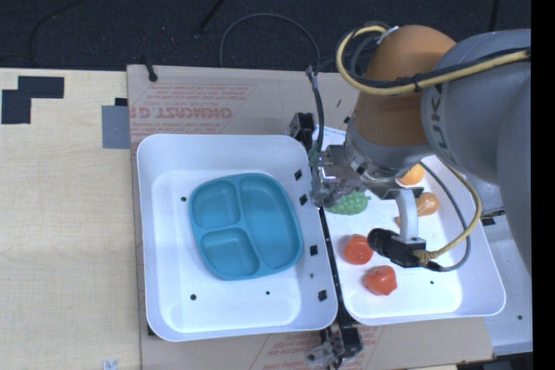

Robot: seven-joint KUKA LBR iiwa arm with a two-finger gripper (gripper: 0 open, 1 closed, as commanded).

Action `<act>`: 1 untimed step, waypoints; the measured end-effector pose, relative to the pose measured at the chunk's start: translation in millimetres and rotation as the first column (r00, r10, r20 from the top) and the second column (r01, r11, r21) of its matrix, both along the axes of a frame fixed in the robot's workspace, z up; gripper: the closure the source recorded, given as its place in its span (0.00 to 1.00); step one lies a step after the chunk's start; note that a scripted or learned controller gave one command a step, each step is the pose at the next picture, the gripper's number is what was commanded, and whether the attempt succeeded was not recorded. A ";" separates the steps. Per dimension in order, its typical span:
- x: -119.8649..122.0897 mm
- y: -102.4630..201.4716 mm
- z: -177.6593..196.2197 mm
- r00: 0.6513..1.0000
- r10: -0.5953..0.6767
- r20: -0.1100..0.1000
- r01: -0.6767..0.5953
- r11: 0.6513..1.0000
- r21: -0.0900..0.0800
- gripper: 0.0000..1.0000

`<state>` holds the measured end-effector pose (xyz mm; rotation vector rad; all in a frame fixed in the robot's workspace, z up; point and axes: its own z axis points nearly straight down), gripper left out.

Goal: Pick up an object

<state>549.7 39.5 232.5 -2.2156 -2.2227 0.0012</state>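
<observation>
The grey arm with its orange band reaches into the right bin [451,301] from the right. My gripper [334,186] is low at that bin's left side, right at a green bumpy object [350,204]. Two red objects lie nearer the front, one [357,249] in the middle and one [380,280] a little lower. An orange object [426,204] and a yellow-orange one [412,176] peek out from under the arm.
The left bin [165,186] holds a blue divided plate [244,225]. A black cable and connector [392,247] hang from the wrist over the right bin. The ridge where the two bins meet [325,247] runs just left of the gripper.
</observation>
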 end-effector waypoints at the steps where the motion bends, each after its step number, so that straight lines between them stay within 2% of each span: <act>1: 6.6 42.9 1.2 1.000 0.000 0.000 0.000 1.000 -0.001 1.00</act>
